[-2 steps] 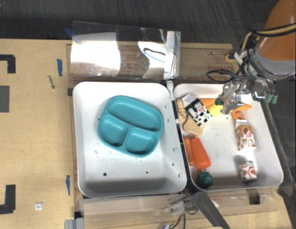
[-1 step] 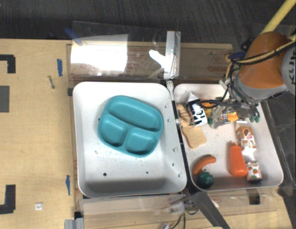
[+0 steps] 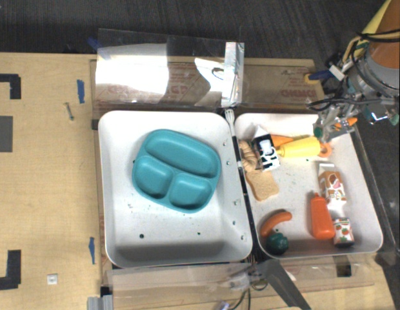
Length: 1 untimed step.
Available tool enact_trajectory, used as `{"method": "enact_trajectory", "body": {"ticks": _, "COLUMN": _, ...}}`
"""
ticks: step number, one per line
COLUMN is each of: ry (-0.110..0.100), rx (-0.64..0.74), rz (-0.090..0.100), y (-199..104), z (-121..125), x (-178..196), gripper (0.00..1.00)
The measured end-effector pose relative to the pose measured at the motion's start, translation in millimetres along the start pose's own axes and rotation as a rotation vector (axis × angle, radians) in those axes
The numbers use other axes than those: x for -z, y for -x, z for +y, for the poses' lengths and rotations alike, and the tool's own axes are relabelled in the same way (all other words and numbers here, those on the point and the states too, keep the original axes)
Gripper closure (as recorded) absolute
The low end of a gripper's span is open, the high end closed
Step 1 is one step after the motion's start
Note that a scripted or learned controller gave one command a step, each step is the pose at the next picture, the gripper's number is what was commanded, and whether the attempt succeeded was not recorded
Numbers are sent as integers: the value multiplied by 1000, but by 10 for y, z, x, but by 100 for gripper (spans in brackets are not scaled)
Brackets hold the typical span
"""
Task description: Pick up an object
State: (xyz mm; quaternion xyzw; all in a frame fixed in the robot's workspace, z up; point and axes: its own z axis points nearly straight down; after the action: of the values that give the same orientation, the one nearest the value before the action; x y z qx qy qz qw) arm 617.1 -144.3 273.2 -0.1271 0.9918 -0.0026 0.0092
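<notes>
Gripper (image 3: 333,123) beside corn (image 3: 299,147), perhaps touching.

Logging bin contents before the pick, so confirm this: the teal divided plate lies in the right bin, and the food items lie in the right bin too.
Wrong on one count. The camera view shows the teal divided plate in the left bin, not the right. The rest holds: the food items, such as the orange carrot, lie in the right bin.

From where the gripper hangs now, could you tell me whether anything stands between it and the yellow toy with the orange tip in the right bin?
Nothing visible does. The gripper hangs over the right bin's far right corner, just beside the orange tip of the yellow toy.
</notes>
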Motion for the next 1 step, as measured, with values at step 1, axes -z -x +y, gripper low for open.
{"method": "enact_trajectory", "body": {"ticks": 1, "ry": 6, "rx": 1, "rz": 9, "y": -13, "z": 15, "x": -53, "gripper": 0}}
